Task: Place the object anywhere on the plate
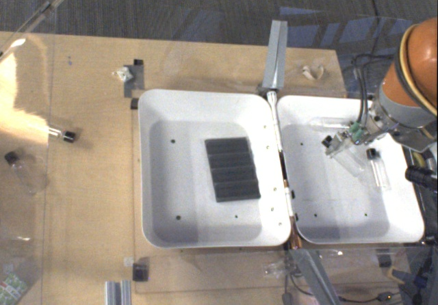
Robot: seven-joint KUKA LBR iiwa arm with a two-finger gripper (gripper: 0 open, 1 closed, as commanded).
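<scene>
Claw hovered over right bin, jaw state couldn't be made out, dark ridged plate sat well left in left bin, arm above-right.

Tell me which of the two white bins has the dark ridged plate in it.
The left bin, the one farther from the arm. The dark ridged plate lies on its floor; the pincer hangs over the right bin.

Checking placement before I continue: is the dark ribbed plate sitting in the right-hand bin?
No, the dark ribbed plate lies in the left bin.
</scene>
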